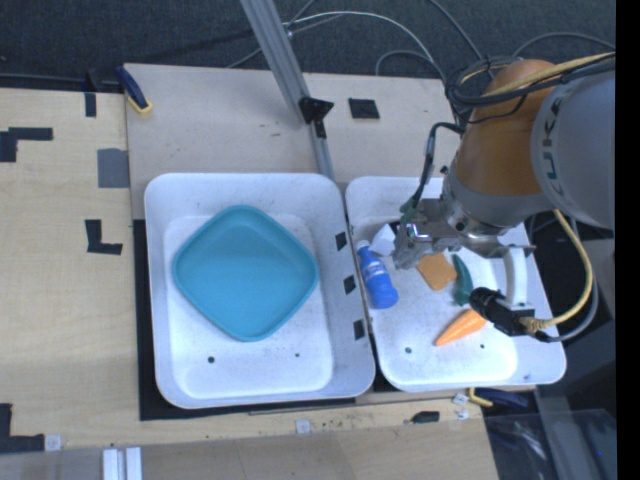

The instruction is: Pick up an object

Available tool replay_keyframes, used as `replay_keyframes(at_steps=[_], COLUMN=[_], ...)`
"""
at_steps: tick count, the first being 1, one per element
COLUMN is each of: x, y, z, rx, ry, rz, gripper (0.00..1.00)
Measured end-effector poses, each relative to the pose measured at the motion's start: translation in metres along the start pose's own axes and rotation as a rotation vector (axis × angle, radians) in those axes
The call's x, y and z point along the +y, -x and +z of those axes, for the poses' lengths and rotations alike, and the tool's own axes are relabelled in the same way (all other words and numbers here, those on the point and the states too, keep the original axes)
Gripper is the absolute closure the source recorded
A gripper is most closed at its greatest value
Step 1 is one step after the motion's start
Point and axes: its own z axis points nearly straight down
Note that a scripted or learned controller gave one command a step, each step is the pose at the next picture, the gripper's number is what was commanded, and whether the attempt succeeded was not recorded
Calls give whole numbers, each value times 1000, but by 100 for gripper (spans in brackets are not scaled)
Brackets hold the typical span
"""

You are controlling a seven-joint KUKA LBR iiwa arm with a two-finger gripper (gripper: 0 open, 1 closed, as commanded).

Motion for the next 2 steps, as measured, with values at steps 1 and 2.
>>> replay_keyframes(at_steps=[1, 2], x=[20, 26], y=[-51, -98], z=[0, -7], rx=[0, 0], ry=[1, 1], rz=[0, 0], gripper=[100, 100])
